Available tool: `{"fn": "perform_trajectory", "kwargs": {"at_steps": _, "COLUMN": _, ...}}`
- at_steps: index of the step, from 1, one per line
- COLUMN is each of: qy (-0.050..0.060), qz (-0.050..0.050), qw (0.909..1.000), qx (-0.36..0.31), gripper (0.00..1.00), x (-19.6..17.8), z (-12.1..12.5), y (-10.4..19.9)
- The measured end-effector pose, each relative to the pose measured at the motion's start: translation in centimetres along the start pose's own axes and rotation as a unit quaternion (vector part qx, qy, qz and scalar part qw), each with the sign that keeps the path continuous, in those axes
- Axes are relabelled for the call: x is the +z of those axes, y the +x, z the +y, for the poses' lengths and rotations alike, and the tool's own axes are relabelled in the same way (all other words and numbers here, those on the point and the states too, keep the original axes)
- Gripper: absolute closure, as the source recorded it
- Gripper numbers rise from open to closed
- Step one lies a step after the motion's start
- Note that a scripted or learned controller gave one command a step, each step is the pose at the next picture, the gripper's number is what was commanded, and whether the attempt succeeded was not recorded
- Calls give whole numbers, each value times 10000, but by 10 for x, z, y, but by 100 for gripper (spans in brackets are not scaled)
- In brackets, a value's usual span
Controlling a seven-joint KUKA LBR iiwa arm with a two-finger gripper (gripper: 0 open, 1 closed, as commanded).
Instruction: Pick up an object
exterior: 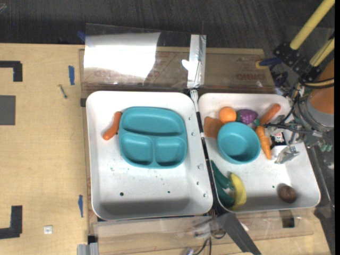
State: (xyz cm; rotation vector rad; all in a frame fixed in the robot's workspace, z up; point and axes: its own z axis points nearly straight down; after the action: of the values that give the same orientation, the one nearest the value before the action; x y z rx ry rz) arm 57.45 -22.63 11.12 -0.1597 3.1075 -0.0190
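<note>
Landmark: teal bowl (pixel 238 142) in right bin (pixel 303 193).
End effector (pixel 284 153) just right of bowl, low over bin floor; its opening cannot be judged.
Orange carrot (pixel 264 142) touching bowl's right rim, beside end effector.
Orange ball (pixel 227 114) and purple item (pixel 246 116) just behind bowl.
Banana (pixel 237 189) in front of bowl.
Brown round item (pixel 287 193) front-right of bowl.
Teal divided plate (pixel 153 136) left of bowl, in left bin (pixel 143 198).
</note>
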Motion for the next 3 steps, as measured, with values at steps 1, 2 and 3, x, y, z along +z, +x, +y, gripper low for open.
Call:
{"fn": "perform_trajectory", "kwargs": {"at_steps": 1, "qy": -27, "qz": 113, "qw": 9999, "qx": -15, "gripper": 0, "x": 10, "z": -5, "y": -18}}
{"fn": "perform_trajectory", "kwargs": {"at_steps": 2, "qy": -68, "qz": 104, "qw": 9999, "qx": 23, "gripper": 0, "x": 25, "z": 1, "y": -48}}
{"fn": "perform_trajectory", "kwargs": {"at_steps": 3, "qy": -47, "qz": 60, "qw": 10000, "qx": 16, "gripper": 100, "x": 11, "z": 1, "y": -51}}
